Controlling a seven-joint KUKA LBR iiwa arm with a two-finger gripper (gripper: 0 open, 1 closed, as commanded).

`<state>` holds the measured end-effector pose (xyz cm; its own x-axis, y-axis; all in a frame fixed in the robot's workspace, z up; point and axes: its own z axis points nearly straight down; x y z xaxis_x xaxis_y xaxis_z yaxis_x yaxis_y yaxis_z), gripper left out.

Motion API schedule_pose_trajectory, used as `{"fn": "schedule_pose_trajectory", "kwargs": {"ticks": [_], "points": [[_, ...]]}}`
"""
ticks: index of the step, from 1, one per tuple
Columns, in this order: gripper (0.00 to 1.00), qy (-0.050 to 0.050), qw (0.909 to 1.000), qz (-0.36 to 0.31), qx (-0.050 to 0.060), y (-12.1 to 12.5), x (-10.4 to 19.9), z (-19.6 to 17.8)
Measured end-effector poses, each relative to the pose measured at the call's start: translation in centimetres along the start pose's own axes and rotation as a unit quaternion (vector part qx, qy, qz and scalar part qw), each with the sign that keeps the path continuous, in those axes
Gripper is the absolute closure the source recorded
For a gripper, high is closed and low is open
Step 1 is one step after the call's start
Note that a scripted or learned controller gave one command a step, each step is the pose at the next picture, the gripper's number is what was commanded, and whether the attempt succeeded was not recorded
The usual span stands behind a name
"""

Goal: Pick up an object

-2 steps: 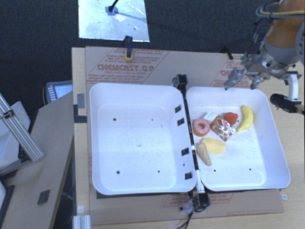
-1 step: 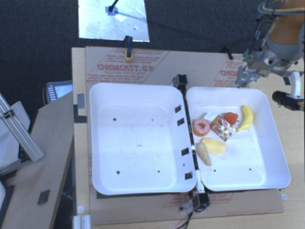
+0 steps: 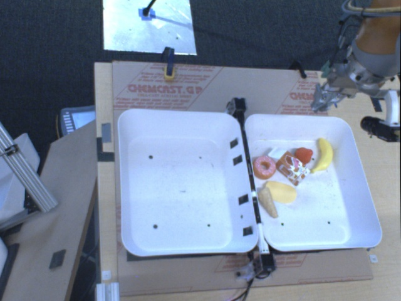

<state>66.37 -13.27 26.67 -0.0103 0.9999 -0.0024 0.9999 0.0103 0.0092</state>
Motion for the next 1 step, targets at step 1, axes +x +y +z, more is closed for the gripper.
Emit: {"fn": "schedule_pose_trajectory", "kwargs": {"ticks": [1], "points": [[1.0,-0.001,1.0,-0.002,-0.002,0.09,0.01,-1.12]]}}
